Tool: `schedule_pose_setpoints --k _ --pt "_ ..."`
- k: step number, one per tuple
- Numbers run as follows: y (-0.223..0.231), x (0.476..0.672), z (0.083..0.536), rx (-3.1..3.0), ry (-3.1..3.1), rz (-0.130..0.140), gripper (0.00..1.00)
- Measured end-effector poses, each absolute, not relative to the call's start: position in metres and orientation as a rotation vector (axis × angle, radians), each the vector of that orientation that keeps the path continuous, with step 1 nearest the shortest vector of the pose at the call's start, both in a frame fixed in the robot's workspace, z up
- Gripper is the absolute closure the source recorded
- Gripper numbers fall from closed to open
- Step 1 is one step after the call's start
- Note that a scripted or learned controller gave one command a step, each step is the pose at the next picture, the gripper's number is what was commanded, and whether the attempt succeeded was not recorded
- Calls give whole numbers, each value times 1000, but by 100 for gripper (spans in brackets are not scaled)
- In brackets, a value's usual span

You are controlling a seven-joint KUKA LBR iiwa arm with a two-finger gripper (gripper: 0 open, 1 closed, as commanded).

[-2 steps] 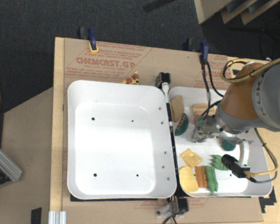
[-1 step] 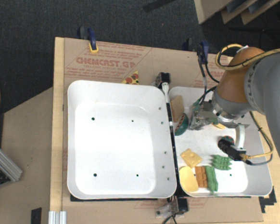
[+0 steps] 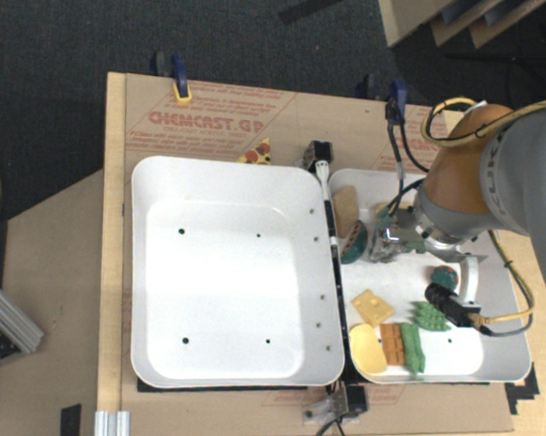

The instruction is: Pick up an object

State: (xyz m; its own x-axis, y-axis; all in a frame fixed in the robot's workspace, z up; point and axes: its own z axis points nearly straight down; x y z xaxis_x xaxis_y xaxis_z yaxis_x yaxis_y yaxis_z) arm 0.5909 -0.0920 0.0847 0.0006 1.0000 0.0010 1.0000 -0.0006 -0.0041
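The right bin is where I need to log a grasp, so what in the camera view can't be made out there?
- Gripper: wrist housing covers it from above, so its state is unreadable.
- Right bin: the arm hides its upper right part.
- Teal object beside the gripper: half covered, identity unclear, contact unclear.
- Teal piece: partly behind a black cable fitting.
- Brown object: too small to name.

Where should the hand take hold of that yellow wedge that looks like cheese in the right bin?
Grip the yellow cheese wedge across its two straight sides, coming straight down from above. It lies flat with bare bin floor around most of it; only the yellow round piece and the orange block sit just below, so that side seems tighter.
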Motion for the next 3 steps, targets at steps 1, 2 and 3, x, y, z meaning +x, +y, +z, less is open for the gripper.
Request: schedule_pose_setpoints --k 1,2,3 --pt "-95 584 85 -2221 -2219 3 100" --pt "-94 532 84 -2220 -2215 5 100" --pt "-90 542 294 -2230 -2236 -19 100"
